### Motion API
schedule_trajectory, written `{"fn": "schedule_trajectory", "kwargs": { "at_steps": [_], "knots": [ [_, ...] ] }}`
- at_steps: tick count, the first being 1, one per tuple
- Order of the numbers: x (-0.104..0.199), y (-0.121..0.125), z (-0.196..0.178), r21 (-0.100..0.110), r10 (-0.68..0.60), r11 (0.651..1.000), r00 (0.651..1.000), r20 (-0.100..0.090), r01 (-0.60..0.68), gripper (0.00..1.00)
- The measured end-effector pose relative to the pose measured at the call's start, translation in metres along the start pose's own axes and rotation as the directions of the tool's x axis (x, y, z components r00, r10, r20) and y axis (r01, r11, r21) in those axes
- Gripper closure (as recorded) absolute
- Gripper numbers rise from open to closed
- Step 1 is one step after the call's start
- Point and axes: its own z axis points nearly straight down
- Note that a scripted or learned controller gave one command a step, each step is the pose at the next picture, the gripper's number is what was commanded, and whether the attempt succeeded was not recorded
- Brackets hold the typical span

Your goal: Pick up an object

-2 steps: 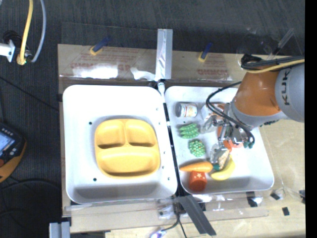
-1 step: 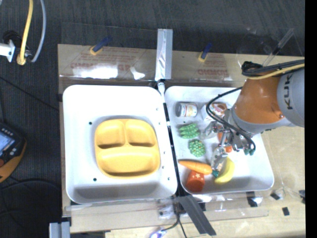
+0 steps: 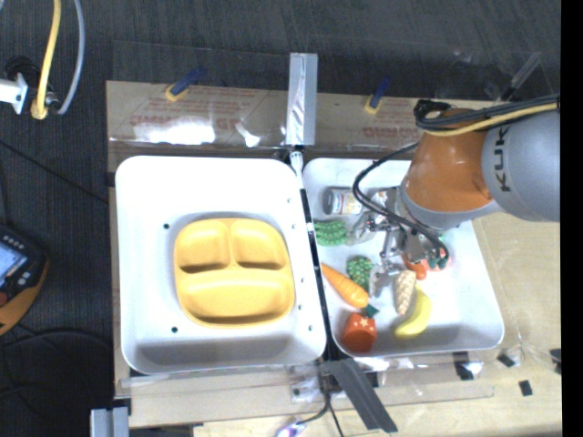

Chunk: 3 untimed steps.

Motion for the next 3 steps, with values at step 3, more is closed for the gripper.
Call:
{"fn": "schedule_trajectory", "kwargs": {
  "at_steps": [3],
  "knots": [
    [-0.015,-0.07,0.002,-0.006,0.175,0.985,0.985,-0.006,-0.175,0.0]
  ]
}}
